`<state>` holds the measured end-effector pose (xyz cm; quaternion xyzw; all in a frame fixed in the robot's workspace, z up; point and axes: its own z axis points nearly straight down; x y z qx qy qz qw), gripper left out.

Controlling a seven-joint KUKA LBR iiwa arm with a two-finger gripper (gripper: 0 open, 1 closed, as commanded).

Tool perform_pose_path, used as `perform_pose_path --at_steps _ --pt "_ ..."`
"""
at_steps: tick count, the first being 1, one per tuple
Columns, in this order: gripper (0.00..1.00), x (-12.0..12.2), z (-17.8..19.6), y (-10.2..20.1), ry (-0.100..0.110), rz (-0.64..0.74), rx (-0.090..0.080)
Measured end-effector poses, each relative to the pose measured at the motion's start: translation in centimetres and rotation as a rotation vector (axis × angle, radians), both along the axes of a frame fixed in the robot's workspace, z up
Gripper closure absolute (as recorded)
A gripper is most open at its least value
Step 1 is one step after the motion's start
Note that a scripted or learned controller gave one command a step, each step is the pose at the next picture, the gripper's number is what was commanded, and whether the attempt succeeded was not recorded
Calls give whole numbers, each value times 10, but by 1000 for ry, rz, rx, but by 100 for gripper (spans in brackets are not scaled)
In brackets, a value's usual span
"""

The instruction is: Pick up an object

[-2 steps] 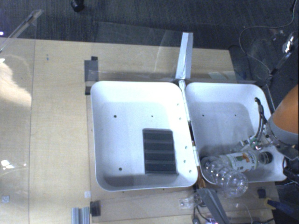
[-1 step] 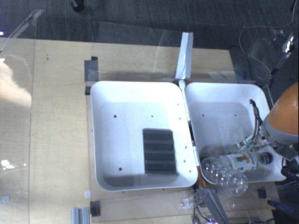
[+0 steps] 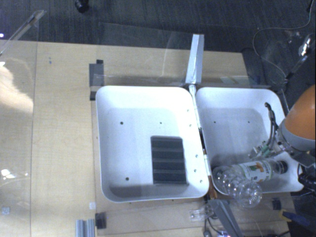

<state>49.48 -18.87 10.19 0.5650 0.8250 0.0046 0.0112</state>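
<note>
Clear plastic bottle [image 3: 245, 175], lying on its side along near wall of R bin [image 3: 232, 117], dark cap toward that bin's right edge, base crowding its near-left corner and seemingly riding up on the rim. Arm [image 3: 302, 120] w/ orange band above R bin's right side, wrist low just behind bottle's neck. Jaws lost in cable clutter and glare: open or closed cannot be told, nothing seen gripped. Dark ribbed block [image 3: 168, 159] flat in L bin [image 3: 128, 107], just left of R bin, well apart from wrist.

Risks, as judged:
- Round, slick, see-through body likely to roll or squirt out if pinched off-centre.
- Near wall of R bin crowds the bottle, so a descent could foul the rim.
- Push instead of pinch could tip bottle over R bin's near rim onto bench [image 3: 59, 157].
- Closing on neck alone may let the heavier body swing and drop.
</note>
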Motion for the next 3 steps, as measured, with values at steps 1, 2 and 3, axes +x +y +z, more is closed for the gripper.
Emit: perform_pose_path --at_steps 1,2,3 --pt "0 0 0 0 0 0 0" --pt "0 -3 -11 -1 8 103 1" --pt "100 0 0 -1 0 102 0"
